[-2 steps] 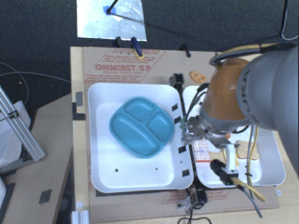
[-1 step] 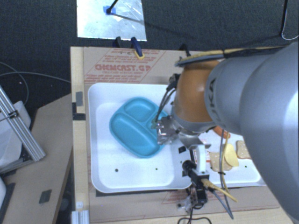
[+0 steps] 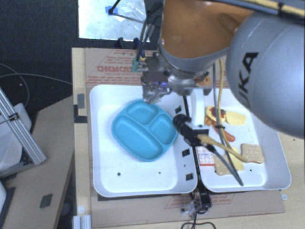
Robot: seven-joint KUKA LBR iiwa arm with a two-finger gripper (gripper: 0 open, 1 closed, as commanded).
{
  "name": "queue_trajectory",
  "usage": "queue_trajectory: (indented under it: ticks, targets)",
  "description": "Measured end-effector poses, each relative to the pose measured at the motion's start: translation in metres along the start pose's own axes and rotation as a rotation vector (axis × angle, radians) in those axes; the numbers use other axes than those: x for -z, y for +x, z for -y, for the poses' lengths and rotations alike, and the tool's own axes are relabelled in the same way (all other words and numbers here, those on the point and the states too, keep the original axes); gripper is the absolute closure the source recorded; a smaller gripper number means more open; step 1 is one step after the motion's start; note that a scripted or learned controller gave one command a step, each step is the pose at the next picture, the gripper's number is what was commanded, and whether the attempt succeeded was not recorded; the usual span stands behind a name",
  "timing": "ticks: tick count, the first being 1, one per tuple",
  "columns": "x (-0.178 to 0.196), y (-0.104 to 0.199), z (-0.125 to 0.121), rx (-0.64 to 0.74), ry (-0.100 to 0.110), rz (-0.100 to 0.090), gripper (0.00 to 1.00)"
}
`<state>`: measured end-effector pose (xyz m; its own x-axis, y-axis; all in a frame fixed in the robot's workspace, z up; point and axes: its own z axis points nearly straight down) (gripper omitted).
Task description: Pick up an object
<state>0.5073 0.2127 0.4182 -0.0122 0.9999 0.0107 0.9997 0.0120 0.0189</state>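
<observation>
A blue divided plate [image 3: 144,130] lies flat in the middle of the left bin [image 3: 109,175]. My gripper [image 3: 151,95] hangs over the plate's far edge, at the back of that bin, with the big grey and orange arm above it. The wrist hides the gripper's tips. In the right bin [image 3: 274,175] lie a yellow slice [image 3: 234,117], a small red piece [image 3: 228,136], a tan cracker [image 3: 251,152] and a red-and-white packet [image 3: 206,157]. Nothing shows held in the gripper.
The bins rest on a brown cardboard sheet [image 3: 109,68] on the bench. A metal frame [image 3: 19,137] stands off the bench at the left. The arm covers the back part of the right bin.
</observation>
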Motion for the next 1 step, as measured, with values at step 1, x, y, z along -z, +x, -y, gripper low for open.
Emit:
queue_trajectory:
  ticks: [1]
  targets:
    - [-0.0089, -0.0045, 0.0012, -0.007, 0.017, 0.010, 0.00]
